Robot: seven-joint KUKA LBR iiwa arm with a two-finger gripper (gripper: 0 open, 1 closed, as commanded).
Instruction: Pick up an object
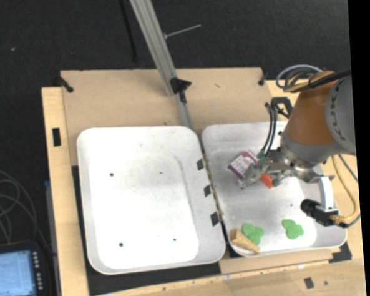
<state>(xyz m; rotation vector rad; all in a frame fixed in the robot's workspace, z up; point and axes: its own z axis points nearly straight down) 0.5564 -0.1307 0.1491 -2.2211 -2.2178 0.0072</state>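
Note:
In the right bin (234, 138), my gripper (255, 175) hangs low over the middle of the floor, reaching in from the right under the orange wrist band. A purple and white packet (241, 164) lies just to its upper left, touching or nearly touching it. A small red-orange piece (266, 182) shows right under the gripper. Near the bin's front edge lie two green objects (253, 232) (293, 229), and a tan piece (242, 240) rests beside the left one.
The left bin (141, 197) lies beside the right one, with clips along the shared edge (207, 190). A metal pole (157, 46) slants up from the back of the bench. Black cables and a connector (317, 211) hang off the arm at the right bin's right side.

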